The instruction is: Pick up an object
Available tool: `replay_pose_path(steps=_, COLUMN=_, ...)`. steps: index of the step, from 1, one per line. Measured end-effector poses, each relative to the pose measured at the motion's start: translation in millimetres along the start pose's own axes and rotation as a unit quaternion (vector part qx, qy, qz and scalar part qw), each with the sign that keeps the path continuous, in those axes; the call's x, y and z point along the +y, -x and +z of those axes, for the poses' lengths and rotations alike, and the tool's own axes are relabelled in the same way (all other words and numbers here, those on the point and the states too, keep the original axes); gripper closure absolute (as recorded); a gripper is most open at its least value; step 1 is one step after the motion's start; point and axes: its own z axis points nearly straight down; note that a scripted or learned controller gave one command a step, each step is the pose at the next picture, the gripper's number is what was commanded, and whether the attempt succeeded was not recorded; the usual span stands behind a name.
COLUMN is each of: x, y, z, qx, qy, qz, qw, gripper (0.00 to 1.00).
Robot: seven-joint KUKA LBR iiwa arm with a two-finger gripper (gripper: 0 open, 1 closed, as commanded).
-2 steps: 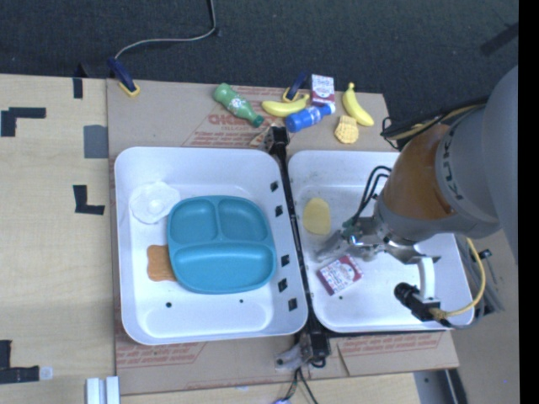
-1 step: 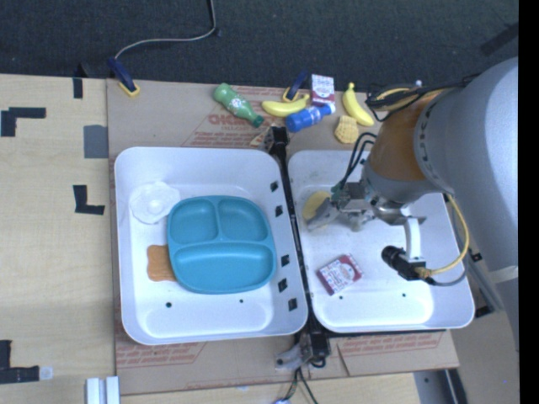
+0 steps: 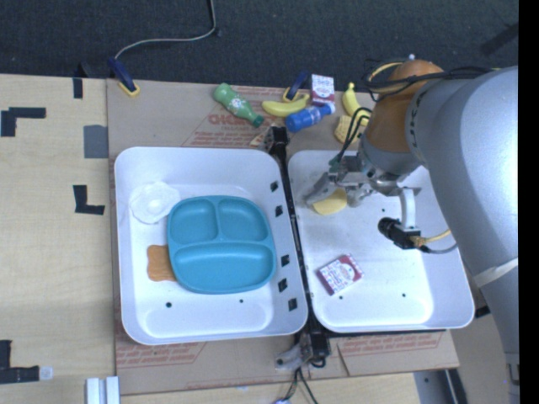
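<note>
Grey arm (image 3: 459, 154) low, fingers (image 3: 324, 188) downward.

Dark carpet (image 3: 253, 15) lies beyond the wooden bench (image 3: 50, 225).

Pale yellow obj (image 3: 330, 204), maybe fruit, flat in right bin's (image 3: 438, 305) upper-left.

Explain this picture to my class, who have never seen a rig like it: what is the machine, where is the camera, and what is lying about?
One camera looks down at a slant on a bench with two white bins. The big grey arm reaching in from the right is a robot. Its gripper sits low in the right bin, right at a pale yellow object; whether it grips it cannot be told. A small red packet lies nearer the front. The left bin holds a blue divided plate, a clear cup and an orange piece. Toy foods, including a banana, lie behind the bins.
</note>
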Motion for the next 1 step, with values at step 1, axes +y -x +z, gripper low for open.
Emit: replay_pose_path(steps=1, x=-0.2, y=0.0, z=-9.5, qx=-0.001, qy=-0.001, qz=0.0, qw=1.0, gripper=1.0)
